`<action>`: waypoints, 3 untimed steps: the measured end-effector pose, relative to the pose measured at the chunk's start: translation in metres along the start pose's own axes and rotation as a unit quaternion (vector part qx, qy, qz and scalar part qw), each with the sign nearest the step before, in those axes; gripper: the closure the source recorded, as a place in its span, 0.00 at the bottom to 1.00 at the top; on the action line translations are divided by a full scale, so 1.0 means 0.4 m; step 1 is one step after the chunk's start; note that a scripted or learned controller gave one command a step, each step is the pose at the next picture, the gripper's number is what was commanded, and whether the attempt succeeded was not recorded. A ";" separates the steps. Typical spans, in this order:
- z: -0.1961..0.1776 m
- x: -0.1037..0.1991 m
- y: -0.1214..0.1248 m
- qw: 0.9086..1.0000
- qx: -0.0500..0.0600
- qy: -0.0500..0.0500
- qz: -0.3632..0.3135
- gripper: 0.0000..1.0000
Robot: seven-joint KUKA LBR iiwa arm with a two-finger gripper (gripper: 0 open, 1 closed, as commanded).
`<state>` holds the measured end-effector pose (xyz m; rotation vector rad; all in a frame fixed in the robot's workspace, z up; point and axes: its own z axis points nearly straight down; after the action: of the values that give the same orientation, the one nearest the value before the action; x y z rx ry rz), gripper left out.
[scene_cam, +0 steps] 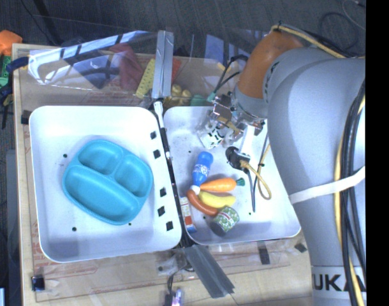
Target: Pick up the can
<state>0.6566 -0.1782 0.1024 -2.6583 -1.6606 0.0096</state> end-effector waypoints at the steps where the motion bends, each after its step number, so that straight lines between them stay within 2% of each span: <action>1: 0.017 -0.029 0.022 0.989 -0.006 0.003 0.147 1.00; 2: -0.007 -0.024 0.019 0.990 -0.004 0.003 0.143 1.00; 3: -0.330 -0.028 -0.013 0.980 -0.003 0.002 0.200 1.00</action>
<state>0.6483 -0.1862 0.2343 -2.9412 -1.0978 0.0025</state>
